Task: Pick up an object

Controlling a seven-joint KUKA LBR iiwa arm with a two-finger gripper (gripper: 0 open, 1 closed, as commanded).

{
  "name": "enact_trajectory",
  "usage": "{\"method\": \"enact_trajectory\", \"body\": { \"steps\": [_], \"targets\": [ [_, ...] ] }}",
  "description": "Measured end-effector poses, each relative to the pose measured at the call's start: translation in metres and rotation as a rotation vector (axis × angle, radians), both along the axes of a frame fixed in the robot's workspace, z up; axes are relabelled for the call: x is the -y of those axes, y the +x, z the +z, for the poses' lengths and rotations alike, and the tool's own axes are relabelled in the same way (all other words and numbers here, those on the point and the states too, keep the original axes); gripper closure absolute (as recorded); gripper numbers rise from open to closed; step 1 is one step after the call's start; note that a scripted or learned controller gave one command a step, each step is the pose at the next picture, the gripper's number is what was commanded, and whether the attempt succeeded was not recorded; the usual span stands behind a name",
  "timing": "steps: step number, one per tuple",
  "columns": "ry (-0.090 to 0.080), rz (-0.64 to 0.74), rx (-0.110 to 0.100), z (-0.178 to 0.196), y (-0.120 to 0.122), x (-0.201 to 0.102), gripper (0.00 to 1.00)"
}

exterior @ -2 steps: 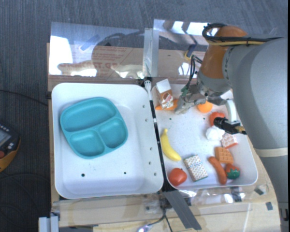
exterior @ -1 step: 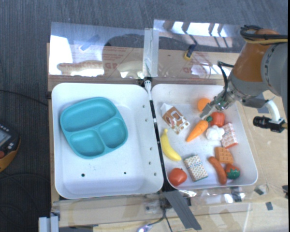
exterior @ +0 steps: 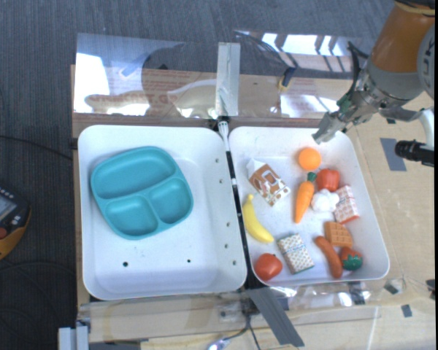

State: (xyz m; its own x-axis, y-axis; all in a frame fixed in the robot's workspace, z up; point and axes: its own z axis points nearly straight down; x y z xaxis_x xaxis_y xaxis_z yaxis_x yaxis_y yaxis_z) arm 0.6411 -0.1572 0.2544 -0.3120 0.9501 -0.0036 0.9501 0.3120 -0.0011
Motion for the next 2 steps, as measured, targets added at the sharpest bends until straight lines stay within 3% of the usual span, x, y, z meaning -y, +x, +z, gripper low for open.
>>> {"method": "enact_trajectory", "body": {
  "steps": [1,2],
  "targets": [
    [0.0,0.0,0.0,0.0,0.0,0.0,0.0],
    [0.0,0.002,0.023,-0.133,-0.008,-0.034,0.0]
  ]
}}
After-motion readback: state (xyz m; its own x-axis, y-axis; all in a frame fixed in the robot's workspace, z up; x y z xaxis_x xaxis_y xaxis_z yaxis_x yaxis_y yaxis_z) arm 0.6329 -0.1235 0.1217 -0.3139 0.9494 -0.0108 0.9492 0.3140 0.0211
